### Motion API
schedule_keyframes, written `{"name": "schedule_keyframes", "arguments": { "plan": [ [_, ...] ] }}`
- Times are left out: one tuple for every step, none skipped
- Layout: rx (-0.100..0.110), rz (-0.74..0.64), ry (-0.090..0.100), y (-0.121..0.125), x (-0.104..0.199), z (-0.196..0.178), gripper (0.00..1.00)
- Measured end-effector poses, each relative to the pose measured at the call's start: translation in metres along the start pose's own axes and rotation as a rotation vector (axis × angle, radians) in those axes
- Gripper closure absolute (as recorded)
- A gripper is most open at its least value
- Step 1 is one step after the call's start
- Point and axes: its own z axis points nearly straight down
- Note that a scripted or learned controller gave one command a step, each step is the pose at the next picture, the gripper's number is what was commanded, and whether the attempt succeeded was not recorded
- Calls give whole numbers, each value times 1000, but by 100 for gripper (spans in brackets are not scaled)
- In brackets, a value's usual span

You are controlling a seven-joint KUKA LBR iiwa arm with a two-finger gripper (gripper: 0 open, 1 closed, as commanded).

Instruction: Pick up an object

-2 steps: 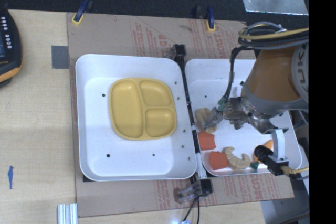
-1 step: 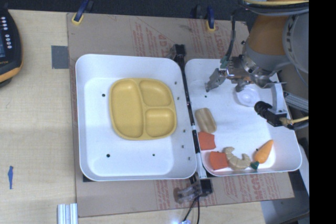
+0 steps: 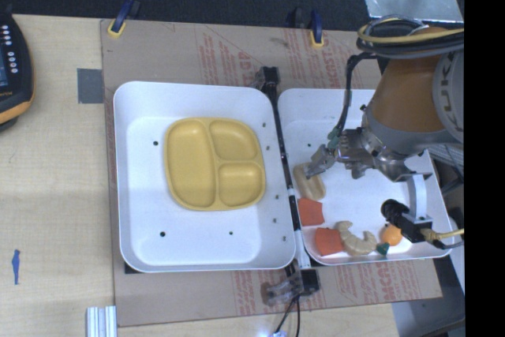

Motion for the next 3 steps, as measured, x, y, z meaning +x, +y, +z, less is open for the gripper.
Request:
{"name": "schedule_keyframes", "arguments": {
  "plan": [
    [-5, -2, -2, 3, -2, -11, 100],
    [-4, -1, -2, 3, -1, -11, 0],
    [-14, -5, -3, 95, 13, -2, 0]
  ]
}}
